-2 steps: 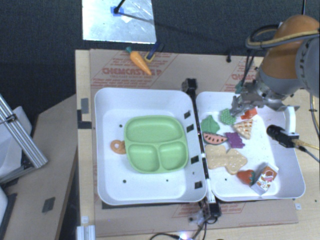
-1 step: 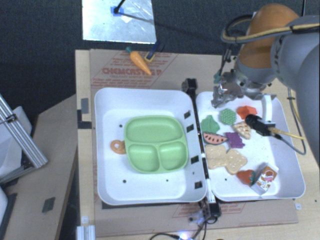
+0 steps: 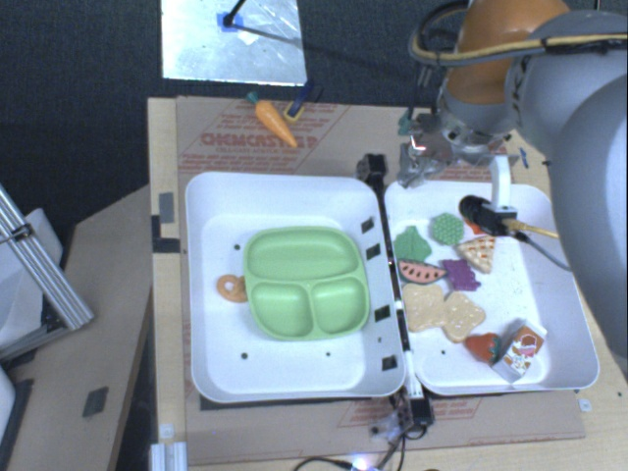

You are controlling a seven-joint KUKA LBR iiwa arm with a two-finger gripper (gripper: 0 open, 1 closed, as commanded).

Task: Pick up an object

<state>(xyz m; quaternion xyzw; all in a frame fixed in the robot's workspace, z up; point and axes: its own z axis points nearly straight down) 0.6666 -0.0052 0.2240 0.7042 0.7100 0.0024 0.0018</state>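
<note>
Bench with two shallow white bins side by side on a cardboard sheet.

In the left bin:
- green divided plate, three compartments, flat at the middle of the floor
- orange ring, flat on the floor just beside the plate's left edge

In the right bin, loose on the floor, all candidates for the pick:
- round green piece, nearest the far rim
- dark green leafy piece, left of it, close to the wall shared with the other bin
- watermelon slice, just nearer the camera than the leafy piece
- purple piece, at the slice's right end, touching or nearly so
- pizza slice, just beyond and right of the purple piece
- tan flat piece and second tan piece, side by side and touching, nearer the camera than the slice
- red piece, near the front rim
- small printed carton, tilted, against the red piece's right side

Outside the bins:
- toy carrot, on the cardboard beyond the left bin
- shiny foil sheet, farther back

Gripper: at the far left corner of the right bin, over the rim, near the round green piece yet apart from it. Grey arm and orange band behind and to the right. Open or closed: cannot tell from this angle.
</note>
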